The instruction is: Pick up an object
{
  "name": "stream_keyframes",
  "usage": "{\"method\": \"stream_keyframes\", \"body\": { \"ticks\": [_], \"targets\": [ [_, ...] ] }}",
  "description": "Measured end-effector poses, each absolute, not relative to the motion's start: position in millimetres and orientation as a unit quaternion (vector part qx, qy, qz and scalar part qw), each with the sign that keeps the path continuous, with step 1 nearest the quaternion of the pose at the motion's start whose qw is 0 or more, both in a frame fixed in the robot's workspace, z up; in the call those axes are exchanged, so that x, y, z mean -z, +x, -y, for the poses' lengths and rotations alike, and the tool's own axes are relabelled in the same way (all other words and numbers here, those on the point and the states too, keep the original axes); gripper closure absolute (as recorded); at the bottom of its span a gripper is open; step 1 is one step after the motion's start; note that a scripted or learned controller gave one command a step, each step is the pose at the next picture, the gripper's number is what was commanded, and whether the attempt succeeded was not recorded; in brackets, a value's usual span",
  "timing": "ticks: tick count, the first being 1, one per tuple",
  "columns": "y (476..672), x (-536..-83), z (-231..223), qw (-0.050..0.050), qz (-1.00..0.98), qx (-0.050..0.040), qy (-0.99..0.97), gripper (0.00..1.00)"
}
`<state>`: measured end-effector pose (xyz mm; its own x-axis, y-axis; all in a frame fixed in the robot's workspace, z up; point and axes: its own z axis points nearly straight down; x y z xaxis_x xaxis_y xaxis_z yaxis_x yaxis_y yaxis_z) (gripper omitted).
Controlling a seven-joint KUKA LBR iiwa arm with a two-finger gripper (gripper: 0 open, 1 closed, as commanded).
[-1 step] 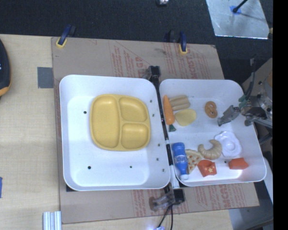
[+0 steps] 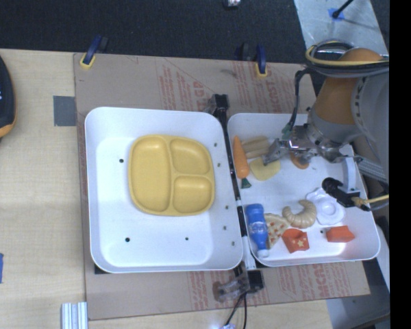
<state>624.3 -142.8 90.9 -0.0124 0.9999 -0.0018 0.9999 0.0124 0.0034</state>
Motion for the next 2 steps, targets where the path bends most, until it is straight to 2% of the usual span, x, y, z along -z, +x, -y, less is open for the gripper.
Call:
{"method": "stream_keyframes", "body": {
  "ticks": [1,2],
  "targets": [
    [621.3,-107.0,146.8,0.001,-0.71,0.0009,0.704,1.0],
    [563.5,-196.8,31.5,-0.002,-0.712,-0.0009,0.702,1.0]
  ]
}}
